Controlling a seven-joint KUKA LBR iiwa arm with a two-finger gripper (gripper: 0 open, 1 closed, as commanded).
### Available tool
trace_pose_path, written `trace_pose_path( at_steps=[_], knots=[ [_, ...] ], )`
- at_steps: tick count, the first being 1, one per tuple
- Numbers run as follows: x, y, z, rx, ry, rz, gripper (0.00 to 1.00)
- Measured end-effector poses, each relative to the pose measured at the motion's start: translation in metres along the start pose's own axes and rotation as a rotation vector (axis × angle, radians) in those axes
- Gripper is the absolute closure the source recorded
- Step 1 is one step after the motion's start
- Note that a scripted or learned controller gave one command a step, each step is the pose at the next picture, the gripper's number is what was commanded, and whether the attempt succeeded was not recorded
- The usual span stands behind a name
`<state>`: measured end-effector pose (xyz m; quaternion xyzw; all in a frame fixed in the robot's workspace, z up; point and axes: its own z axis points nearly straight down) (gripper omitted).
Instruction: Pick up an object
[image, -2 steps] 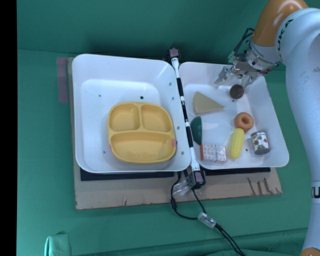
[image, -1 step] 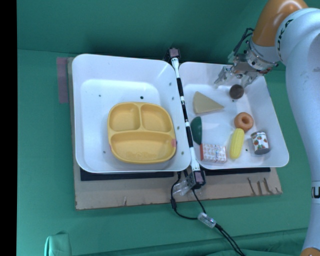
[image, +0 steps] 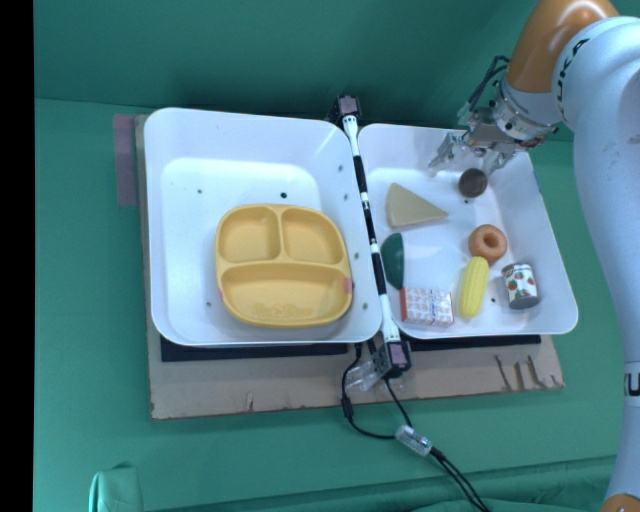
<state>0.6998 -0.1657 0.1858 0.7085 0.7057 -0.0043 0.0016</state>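
Claw (image: 470, 152): fingers spread, nothing between them, at right bin's (image: 545, 235) far edge
Brown ball (image: 473, 182): just near-side of claw
Yellow tray (image: 283, 265): left bin (image: 190, 150)

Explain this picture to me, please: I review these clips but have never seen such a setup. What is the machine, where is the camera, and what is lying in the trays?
One camera looks down at a slant on a bench with two shallow white bins. The grey arm with an orange band is a robot reaching in from the right. Its gripper hangs over the far end of the right bin, just above a small brown ball; nothing is seen between its fingers. That bin also holds a cheese wedge, a doughnut, a corn cob, a small printed can, a green piece and a patterned packet. The left bin holds a yellow divided plate.
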Motion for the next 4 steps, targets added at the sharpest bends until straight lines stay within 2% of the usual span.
trace_pose_path(
  at_steps=[4],
  knots=[
    [-0.0031,0.0005,0.0,0.001,0.004,-0.001,0.0]
  ],
)
